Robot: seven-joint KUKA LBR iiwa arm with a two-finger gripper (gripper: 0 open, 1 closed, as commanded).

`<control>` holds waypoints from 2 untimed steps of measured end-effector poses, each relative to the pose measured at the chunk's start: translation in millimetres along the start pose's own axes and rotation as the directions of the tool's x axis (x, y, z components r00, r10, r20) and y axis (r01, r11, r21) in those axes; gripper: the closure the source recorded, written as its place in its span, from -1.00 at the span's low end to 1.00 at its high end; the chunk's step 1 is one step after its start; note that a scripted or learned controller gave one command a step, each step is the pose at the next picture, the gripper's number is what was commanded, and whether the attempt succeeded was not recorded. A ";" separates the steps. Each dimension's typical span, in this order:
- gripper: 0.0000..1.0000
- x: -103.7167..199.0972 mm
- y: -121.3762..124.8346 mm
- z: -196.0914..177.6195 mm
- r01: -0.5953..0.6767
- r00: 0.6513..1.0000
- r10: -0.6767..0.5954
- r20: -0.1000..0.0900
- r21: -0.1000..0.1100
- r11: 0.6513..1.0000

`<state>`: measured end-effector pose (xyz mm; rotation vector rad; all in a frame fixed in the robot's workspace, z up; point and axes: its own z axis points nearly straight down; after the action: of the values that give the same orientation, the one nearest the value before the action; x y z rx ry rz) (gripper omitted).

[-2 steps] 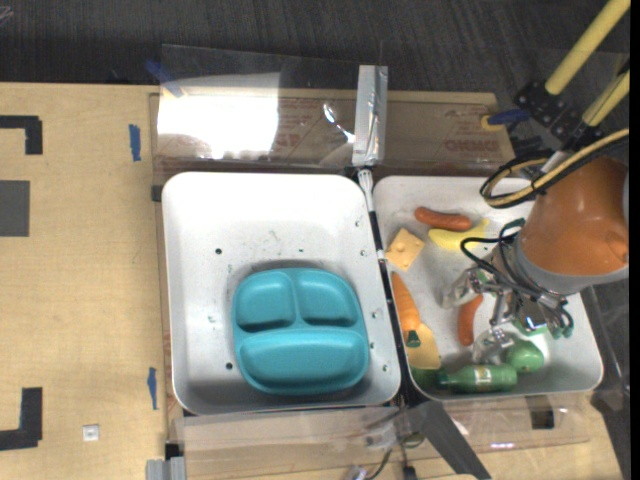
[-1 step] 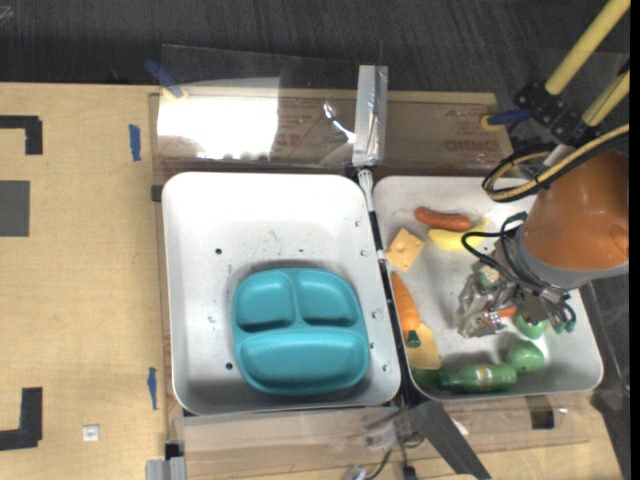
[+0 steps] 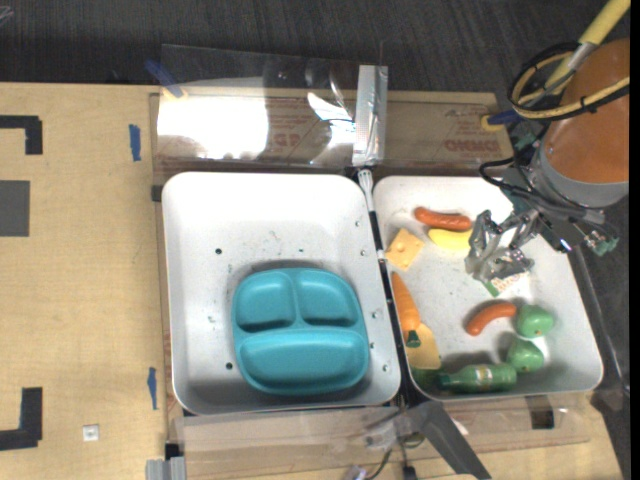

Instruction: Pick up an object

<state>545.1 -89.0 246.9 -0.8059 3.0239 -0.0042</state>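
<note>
My gripper [image 3: 497,266] hangs over the middle of the right bin [image 3: 585,368], its grey wrist and orange band reaching in from the upper right. Just left of it lie a red sausage [image 3: 441,217], a yellow banana piece [image 3: 450,238] and a yellow cheese wedge [image 3: 404,249]. A second sausage [image 3: 490,316] lies just below the gripper, beside a green pear-shaped fruit [image 3: 535,320]. A small green bit [image 3: 492,288] shows at the gripper's lower tip; I cannot tell whether it is touched.
The right bin also holds an orange carrot [image 3: 405,305] along its left wall, a yellow piece [image 3: 426,349], a green bottle [image 3: 479,375] and another green fruit [image 3: 525,354]. A teal divided plate [image 3: 298,329] lies in the left bin [image 3: 200,218]. Cables loop at the upper right.
</note>
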 end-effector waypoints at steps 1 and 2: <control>1.00 -39.7 -25.9 -37.2 0.072 0.997 -0.072 -0.001 -0.001 0.997; 1.00 -75.7 -56.2 -91.7 0.011 1.000 -0.011 0.001 0.000 1.000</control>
<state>637.5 -100.1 339.7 -0.8226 3.0187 -0.0032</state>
